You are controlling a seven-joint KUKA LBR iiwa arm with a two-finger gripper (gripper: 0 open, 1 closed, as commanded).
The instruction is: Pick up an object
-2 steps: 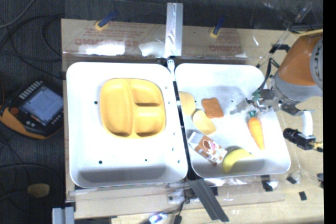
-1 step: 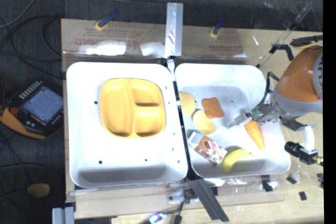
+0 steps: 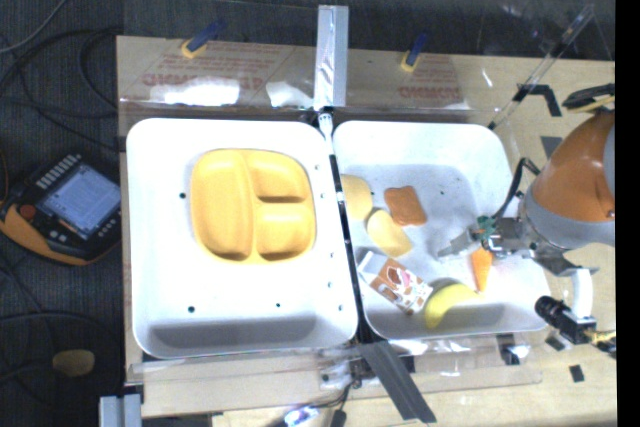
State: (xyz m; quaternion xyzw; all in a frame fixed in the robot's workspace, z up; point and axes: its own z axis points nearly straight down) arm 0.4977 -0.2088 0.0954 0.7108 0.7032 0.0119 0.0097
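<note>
Tool (image 3: 470, 240) over cluttered right bin (image 3: 455, 140)

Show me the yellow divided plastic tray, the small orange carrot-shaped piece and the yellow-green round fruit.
yellow divided plastic tray (image 3: 253, 205), camera view, on its centre ridge.
small orange carrot-shaped piece (image 3: 481, 269), camera view, on its middle.
yellow-green round fruit (image 3: 447, 303), camera view, on its top surface.

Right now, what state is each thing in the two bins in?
Yellow divided tray: flat in the left bin, right side up.
Carrot: in the right bin, under the gripper.
Orange piece: lying flat.
Snack packet: lying flat, touching the yellow-green fruit.
</note>
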